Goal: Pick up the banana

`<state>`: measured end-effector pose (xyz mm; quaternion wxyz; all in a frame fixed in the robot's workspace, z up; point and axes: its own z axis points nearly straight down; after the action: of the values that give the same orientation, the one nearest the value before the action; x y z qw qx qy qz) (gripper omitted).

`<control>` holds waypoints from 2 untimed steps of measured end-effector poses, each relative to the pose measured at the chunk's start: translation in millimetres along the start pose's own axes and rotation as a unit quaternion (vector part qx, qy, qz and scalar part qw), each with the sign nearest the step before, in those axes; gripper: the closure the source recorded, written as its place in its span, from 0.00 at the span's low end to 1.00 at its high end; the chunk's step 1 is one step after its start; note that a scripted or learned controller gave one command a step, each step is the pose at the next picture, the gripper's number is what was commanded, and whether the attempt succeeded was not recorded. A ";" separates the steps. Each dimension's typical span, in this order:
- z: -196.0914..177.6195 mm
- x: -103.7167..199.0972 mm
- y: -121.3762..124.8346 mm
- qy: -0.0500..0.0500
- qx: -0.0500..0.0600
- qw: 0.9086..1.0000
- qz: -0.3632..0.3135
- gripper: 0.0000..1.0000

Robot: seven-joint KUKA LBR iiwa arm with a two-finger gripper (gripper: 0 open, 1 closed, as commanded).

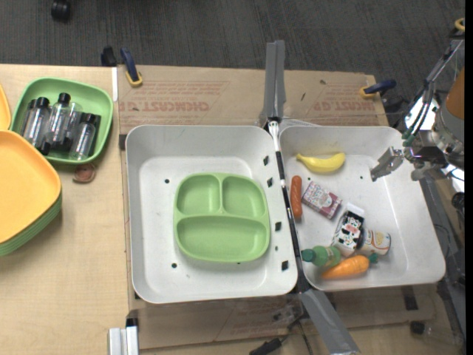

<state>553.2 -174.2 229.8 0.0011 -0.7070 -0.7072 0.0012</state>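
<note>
Banana [321,161] lies at the far end of the right bin [414,272], well apart from the hand [399,161], whose opening I cannot tell, at the bin's right edge.

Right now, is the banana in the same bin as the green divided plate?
No. The banana lies in the right bin; the green divided plate sits in the left bin.
</note>
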 end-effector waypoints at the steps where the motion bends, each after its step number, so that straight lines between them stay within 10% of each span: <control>1: 35.1 93.8 45.9 0.000 0.000 1.000 0.019 0.00; 2: 53.6 80.5 82.4 -0.001 -0.001 1.000 -0.012 0.00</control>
<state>635.5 -93.7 175.9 -0.0004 -0.6985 -0.7156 0.0012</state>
